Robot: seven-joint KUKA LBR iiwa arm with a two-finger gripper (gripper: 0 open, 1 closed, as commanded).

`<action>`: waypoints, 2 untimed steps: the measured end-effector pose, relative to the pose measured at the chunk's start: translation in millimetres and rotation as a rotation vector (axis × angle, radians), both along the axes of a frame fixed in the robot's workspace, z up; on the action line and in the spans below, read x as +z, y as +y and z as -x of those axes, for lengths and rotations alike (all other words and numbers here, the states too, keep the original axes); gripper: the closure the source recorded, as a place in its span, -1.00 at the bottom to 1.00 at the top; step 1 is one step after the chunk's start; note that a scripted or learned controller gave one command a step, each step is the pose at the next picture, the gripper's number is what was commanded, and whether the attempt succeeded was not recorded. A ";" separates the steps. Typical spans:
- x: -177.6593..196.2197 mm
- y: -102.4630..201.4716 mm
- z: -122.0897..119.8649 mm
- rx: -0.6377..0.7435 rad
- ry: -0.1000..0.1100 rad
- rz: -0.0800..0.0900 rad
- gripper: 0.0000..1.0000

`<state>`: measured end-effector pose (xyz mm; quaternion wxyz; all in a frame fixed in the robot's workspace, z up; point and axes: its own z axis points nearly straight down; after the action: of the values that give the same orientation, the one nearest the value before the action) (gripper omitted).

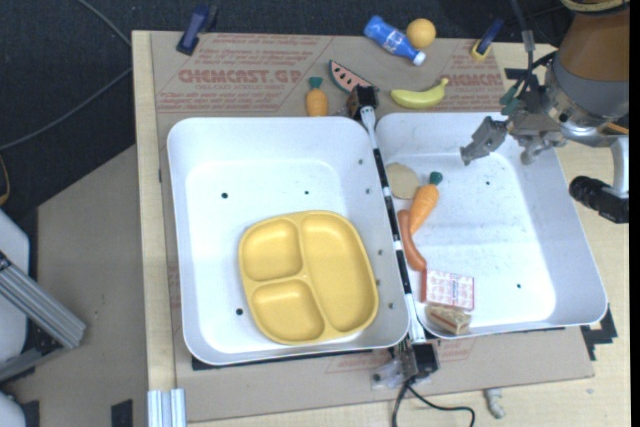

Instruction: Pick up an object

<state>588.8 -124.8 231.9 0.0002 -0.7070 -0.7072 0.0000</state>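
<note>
The right bin (540,245) holds a carrot (422,205) with a green top, a red sausage (410,242), a beige round piece (402,180), a pink patterned packet (450,289) and a brown bread piece (450,319), all along its left side. My gripper (498,151) hangs over the bin's far part, up and to the right of the carrot and apart from it. Its fingers (478,144) are spread open with nothing between them.
A yellow compartment tray (305,275) lies in the left bin (200,165). Behind the bins on the board sit a banana (420,95), a blue bottle (392,38), an orange (422,32), a watermelon slice (345,75) and a small orange toy (317,102).
</note>
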 end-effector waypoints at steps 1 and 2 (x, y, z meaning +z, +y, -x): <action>-109.7 13.6 -30.9 0.000 0.004 -0.001 -1.00; -147.7 20.0 -25.9 -0.001 0.003 -0.001 -1.00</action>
<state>614.7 -104.8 84.2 0.0013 -0.7073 -0.7069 0.0007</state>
